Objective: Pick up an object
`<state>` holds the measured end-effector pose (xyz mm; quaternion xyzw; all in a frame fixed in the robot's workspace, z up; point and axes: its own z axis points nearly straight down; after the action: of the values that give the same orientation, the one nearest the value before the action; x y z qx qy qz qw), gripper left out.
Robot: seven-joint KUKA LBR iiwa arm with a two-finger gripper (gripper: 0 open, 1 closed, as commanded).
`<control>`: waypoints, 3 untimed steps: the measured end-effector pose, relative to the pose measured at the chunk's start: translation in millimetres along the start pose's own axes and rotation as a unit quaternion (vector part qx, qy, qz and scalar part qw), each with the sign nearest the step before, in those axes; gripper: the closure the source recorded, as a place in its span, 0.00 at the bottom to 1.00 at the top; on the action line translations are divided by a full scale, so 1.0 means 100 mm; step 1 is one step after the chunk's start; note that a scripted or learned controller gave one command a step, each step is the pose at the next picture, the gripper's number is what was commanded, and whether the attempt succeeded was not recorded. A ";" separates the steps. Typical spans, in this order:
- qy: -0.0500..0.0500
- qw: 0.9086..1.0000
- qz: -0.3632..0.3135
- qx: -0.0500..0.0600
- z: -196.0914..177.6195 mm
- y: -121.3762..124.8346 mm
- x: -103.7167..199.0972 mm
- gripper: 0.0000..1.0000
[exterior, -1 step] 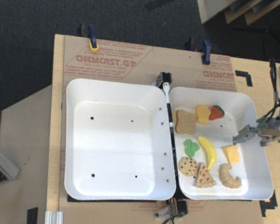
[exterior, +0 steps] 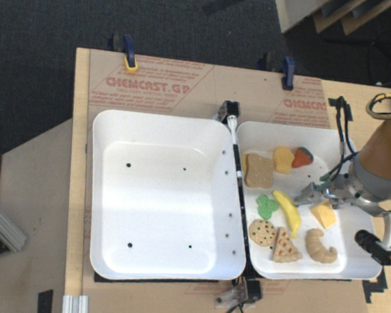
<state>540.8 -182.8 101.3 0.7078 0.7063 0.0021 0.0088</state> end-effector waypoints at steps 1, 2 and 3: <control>0.000 1.000 -0.001 0.014 0.14 1.17 0.69 0.00; 0.001 1.000 0.002 0.016 0.03 1.15 0.64 1.00; 0.005 1.000 -0.005 0.002 -0.90 1.01 1.32 1.00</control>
<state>640.4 -50.2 191.8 0.7045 0.7097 0.0041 0.0036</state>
